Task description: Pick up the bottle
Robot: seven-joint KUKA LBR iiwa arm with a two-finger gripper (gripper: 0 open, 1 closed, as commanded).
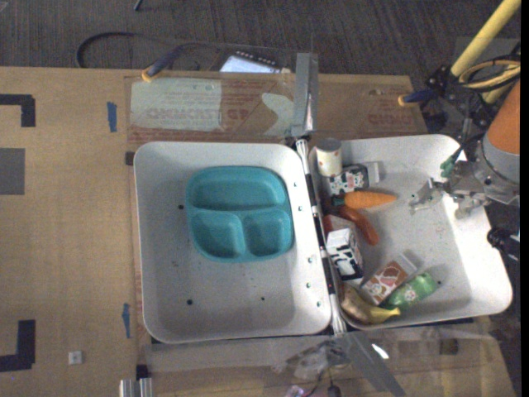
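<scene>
While the arm leans in from the right, grey with its orange band, we find the gripper poised over the right bin, near its upper right region. We can't tell how the pincer stands; the metal tips blur into the pale plastic. Our bottle, glossy green and lying on its side, sits well apart from the gripper near the bin's lower edge, just beside a small printed carton and a curved yellow banana. Up along the divider we spot a stubby white cylinder with a lid, a smooth orange carrot, a reddish sausage shape and a black-and-white box. Over in the left bin rests a rounded teal tray with three compartments.
</scene>
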